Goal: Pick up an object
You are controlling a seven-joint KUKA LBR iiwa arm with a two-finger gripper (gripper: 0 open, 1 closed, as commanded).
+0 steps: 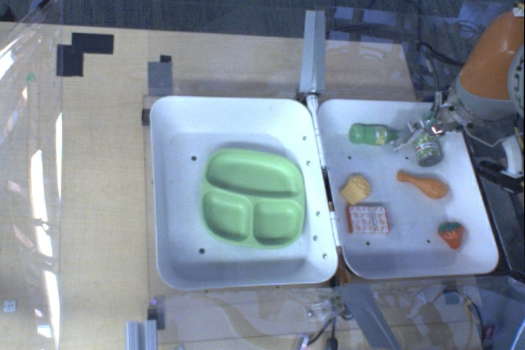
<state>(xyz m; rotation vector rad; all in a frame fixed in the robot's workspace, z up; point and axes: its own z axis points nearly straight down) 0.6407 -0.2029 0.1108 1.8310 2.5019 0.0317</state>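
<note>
Camera view: gripper (426, 129) low over right bin (484, 250), far right corner, fingers' state impossible to tell. Green bottle (371, 134) just left of it; small can (427, 150) directly beneath, contact unclear.

I see even, soft overhead light, bright enough on both white bins (164, 176). Faint shadows pool along the bins' near walls. Pale streaks of glare run down a clear panel (33, 176) at the bench's left edge. Small things look soft, and the whole picture is slightly grainy.
</note>
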